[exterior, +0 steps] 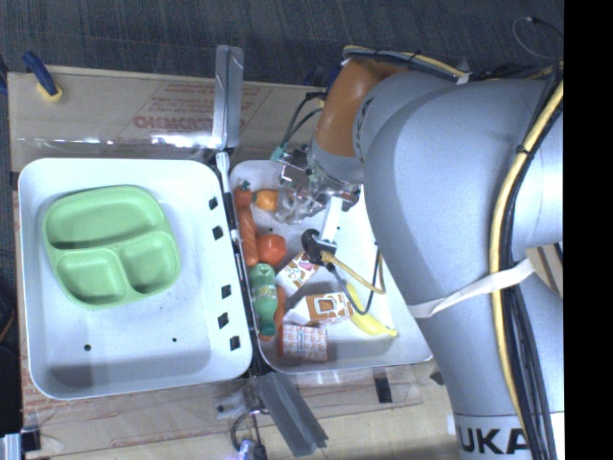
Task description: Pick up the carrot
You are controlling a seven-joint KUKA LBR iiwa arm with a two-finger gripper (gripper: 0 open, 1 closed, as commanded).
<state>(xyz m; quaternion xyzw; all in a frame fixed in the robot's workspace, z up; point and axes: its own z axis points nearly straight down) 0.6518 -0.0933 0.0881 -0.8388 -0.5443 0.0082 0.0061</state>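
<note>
Orange carrot (246, 226) just left of tool (299, 202)

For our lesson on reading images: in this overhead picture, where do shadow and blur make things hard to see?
Camera view: the arm shades the right bin, dimming the carrot along its left wall; the gripper looks blurred; the left bin and green tray are evenly lit.

Two white bins (38, 353) are parked side by side on a brown cardboard-covered bench (124, 99), touching.
</note>
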